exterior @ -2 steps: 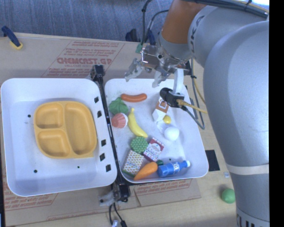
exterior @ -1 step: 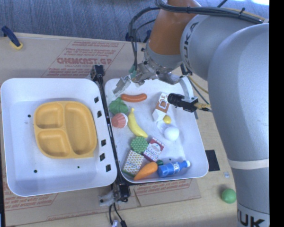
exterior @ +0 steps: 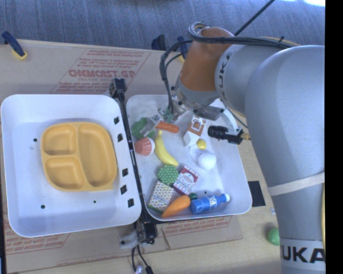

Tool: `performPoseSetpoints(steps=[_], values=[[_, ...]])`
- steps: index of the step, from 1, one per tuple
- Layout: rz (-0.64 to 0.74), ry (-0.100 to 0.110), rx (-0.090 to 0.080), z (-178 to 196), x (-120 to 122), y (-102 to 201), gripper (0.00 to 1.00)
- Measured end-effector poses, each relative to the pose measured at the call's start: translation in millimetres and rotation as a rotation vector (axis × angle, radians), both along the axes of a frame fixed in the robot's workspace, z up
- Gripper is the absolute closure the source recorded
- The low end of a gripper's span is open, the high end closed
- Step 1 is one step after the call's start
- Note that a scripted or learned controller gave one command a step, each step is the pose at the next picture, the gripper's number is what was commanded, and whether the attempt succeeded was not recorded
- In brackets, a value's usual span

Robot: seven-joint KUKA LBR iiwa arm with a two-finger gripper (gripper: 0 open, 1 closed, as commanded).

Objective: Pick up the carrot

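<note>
Two white bins sit side by side on the bench. Far to the left of the jaws, the left bin (exterior: 11,153) holds a yellow divided plate (exterior: 79,154) lying flat in its middle, seemingly kept apart from the clutter as a place to receive things. The right bin (exterior: 240,193) carries the jumble of toy food, heaped loosely as if for picking practice.

Nearest the jaws on their left lies a green vegetable (exterior: 140,127), with a pink round piece (exterior: 144,147) below it. A small orange carrot-like piece (exterior: 167,127) sits right at the gripper (exterior: 170,117), touching or just under its tips, though the view is too blurred there to tell whether the jaws are spread, pressed together, or pinching it. A banana (exterior: 164,150) curves down from just beneath the jaws.

Well below the jaws, at the near rim, the larger carrot (exterior: 176,206) lies tilted between a patterned packet (exterior: 161,196) and a blue bottle (exterior: 208,203), touching both. Right of the jaws stand a small carton (exterior: 194,133) and a white egg (exterior: 207,161).
</note>
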State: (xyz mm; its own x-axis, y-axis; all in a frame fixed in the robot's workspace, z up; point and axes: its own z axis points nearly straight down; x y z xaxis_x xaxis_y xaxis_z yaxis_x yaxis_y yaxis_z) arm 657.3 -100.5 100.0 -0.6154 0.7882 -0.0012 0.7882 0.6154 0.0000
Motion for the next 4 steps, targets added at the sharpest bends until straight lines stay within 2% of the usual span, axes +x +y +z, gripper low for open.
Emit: performPoseSetpoints(steps=[1, 2, 3, 4], values=[[0.083, 0.004, 0.001, 23, -28, 2, 0.0], [-0.069, 0.005, 0.001, -8, -59, -2, 0.0], [0.023, 0.0, -0.001, 88, -18, -35, 0.0], [-0.319, 0.006, 0.001, -9, -18, 4, 0.0]])
